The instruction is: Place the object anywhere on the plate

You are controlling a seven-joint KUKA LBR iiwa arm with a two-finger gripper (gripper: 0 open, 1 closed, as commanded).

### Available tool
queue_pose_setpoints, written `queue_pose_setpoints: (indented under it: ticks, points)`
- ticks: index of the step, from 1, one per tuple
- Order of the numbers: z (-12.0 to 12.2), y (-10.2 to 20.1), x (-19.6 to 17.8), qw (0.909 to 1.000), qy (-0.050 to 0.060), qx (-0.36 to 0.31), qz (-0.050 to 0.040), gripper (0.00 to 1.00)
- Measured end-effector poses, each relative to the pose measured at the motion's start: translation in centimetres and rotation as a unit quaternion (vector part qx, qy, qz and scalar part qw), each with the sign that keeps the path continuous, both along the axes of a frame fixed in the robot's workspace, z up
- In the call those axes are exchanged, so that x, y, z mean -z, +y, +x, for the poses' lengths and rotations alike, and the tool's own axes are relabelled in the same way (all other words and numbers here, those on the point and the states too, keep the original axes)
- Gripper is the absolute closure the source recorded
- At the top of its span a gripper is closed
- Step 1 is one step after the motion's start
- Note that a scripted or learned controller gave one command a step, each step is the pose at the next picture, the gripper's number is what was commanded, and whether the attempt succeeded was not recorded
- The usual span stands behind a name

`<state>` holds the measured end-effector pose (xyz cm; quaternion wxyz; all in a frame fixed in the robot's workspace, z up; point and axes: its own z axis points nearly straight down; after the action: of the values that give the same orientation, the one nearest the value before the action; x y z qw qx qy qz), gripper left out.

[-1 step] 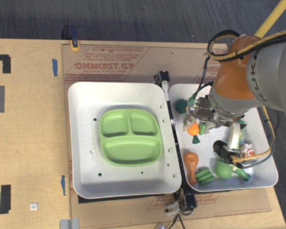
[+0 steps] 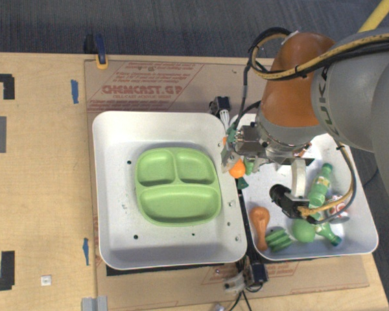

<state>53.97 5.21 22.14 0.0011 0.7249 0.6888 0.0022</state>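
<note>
Between white bins [image 2: 110,193]: gripper [image 2: 236,164] touching orange object [image 2: 236,170].

Green plate [image 2: 178,185], white bins [image 2: 110,193], orange toy [image 2: 236,169], green bottle [image 2: 318,188]

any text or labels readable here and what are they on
Red printed lines on the cardboard sheet behind the left bin: blurred; the big line may read "CHEMCAST GP", not certain; the small lines cannot be read.
Dark lettering on the grey arm: partly cut off, unreadable.
Green bottle label: too small to read.
</note>
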Motion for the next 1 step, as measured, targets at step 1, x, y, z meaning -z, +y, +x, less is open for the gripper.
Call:
queue_pose_setpoints:
  ticks: [1]
  points:
    - [1.88,7.83,1.22,0.9998,0.003,0.02,0.0008,1.0]
